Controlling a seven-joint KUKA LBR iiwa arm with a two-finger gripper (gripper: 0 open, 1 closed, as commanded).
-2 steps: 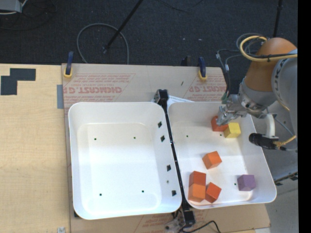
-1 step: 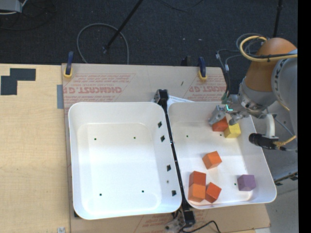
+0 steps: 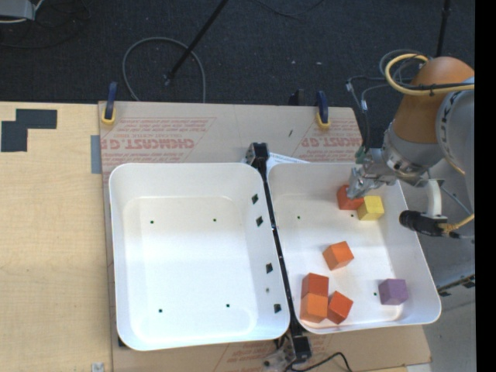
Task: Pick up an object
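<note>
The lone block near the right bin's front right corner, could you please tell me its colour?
Purple; the block shows best in the camera view.

The arm [image 3: 446, 122] is grey and round, with a fat orange band near the top. Yellow and black cables loop over it. Its gripper [image 3: 361, 183] is silvery metal.

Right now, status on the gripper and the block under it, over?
Gripper down at the red block, far side of the right bin; fingers unreadable. Grasp not confirmed. Yellow block touching the red one, crowding it.
</note>
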